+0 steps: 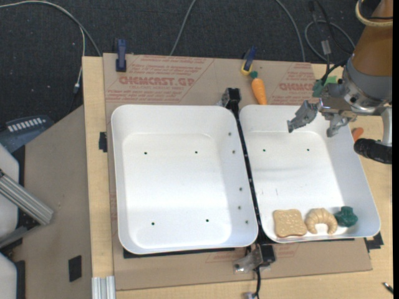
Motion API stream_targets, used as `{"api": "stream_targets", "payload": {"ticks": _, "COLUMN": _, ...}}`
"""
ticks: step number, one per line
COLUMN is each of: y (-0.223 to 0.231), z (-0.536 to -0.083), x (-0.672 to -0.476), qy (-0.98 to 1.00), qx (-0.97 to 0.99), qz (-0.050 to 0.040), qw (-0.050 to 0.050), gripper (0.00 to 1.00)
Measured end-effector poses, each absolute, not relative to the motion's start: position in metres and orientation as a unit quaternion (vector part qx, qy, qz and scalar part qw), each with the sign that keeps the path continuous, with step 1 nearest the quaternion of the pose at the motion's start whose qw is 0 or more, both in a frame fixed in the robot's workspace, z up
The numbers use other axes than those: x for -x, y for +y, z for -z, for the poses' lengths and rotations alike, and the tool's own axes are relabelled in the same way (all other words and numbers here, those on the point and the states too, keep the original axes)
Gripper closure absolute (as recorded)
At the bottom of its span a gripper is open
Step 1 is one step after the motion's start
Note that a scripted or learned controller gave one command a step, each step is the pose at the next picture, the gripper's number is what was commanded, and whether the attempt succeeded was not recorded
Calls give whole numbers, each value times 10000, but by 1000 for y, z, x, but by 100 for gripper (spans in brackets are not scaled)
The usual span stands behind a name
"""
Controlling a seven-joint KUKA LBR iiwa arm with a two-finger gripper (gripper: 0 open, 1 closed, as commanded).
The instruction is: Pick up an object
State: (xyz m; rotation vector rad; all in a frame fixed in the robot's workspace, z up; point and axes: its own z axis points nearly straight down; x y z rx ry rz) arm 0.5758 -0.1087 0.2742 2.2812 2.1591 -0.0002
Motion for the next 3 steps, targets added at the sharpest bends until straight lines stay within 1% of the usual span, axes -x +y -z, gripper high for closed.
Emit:
{"api": "stream_targets", "payload": {"ticks": 1, "y": -108, "z": -274, "x": -576, "qy": 6880, "qx": -7257, "qz": -3, "qw": 2, "gripper": 0}}
{"api": "stream_targets", "payload": {"ticks": 2, "y": -72, "z": -306, "x": -530, "qy": 7079, "qx": -7063, "qz": -16, "qw": 11, "gripper": 0}}
{"api": "stream_targets", "payload": {"ticks": 3, "y": -58, "z": -285, "x": -500, "qy": 7073, "qx": -7069, "qz": 0, "qw": -2, "gripper": 0}}
